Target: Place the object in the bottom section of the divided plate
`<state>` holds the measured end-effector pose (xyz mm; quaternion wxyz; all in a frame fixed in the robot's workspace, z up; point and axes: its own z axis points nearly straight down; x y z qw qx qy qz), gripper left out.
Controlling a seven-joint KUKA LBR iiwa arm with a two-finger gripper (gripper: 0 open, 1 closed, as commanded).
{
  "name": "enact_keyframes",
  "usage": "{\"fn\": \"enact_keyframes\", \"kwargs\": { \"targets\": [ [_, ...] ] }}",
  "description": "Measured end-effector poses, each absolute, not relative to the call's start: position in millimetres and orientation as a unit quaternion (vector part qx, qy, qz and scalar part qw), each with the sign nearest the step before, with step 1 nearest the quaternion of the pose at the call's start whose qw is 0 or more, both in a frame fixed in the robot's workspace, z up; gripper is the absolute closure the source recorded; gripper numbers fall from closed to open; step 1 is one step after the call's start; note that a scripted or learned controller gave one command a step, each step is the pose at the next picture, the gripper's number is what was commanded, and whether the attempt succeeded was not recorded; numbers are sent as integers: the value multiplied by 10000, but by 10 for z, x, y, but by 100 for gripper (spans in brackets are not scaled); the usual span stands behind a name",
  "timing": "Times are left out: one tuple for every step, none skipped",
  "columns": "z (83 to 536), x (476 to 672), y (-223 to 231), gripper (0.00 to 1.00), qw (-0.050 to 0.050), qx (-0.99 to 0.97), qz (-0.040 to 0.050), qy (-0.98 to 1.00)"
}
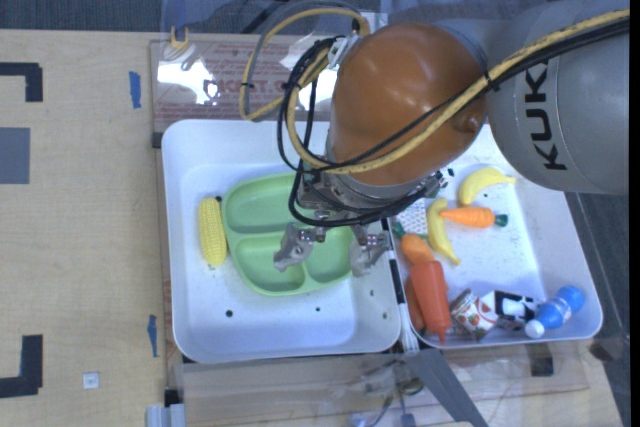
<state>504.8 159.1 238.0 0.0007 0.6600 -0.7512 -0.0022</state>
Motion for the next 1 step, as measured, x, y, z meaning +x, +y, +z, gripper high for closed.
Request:
{"fn": "enact_keyframes", "kwargs": {
  "targets": [
    [2380, 5048, 1591, 0, 7, 6601, -21, -7512]
  ]
}}
